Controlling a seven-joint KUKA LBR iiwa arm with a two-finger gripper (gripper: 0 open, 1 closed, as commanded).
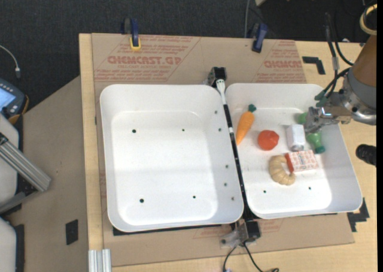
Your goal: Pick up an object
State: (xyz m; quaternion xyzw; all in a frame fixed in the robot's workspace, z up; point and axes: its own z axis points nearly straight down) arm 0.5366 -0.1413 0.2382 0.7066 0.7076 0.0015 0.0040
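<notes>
You're getting bright, even overhead light — the white bins (167,109) glare slightly, nearly washing out their rims. Shadows stay soft and short. The dark floor (60,1) falls off dim, and the focus is a bit soft throughout.

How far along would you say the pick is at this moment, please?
Done: the gripper has reached the right bin, low beside the green item. In hand: nothing visibly. Left: lifting something; the carrot, tomato, croissant and red-and-white packet lie untouched.
</notes>
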